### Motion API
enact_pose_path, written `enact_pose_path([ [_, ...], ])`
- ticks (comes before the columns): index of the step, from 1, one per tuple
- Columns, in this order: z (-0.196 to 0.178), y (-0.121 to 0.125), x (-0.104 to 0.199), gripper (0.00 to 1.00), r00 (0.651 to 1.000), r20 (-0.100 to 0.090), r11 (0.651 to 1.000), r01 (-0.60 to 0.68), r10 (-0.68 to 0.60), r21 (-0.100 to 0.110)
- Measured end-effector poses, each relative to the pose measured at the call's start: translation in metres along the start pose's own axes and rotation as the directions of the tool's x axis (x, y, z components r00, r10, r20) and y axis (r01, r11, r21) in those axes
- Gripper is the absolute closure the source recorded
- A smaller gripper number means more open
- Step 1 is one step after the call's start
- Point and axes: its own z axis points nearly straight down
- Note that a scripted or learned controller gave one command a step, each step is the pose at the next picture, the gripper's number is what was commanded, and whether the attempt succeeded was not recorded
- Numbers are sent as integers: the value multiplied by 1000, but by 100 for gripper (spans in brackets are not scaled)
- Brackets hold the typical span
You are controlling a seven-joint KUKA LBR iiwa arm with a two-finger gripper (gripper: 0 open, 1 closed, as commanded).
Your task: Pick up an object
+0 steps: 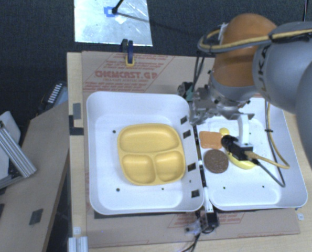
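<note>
1. Gripper (208, 109) hangs over the right bin's (281, 193) back-left corner; wide or narrow, I cannot tell.
2. Left bin (100, 140) carries a yellow tray (148, 154), lying flat.
3. Orange square (211, 139) and brown disc (216, 161) lie just beside the gripper.
4. Approach seems in hand; next calls for centring over one piece, then descending.

Arm link: we see 1 broad, smooth grey metal arm segment (294, 70), rounded, with dark lettering on its side that is cut off.
Band: we see 1 glossy orange domed band (242, 43) above the wrist.
Cables: we see 1 thin yellow cable (297, 32) paired with a dark one, looping across orange and grey.
Gripper: we make out a silver-grey metal two-finger gripper (205, 109), its details too small to tell.
</note>
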Motion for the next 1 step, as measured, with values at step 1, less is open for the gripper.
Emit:
enact_pose_path([
  [1, -8, -25, 48, 100, 1000, 0, 1000, 1, -1, -2],
])
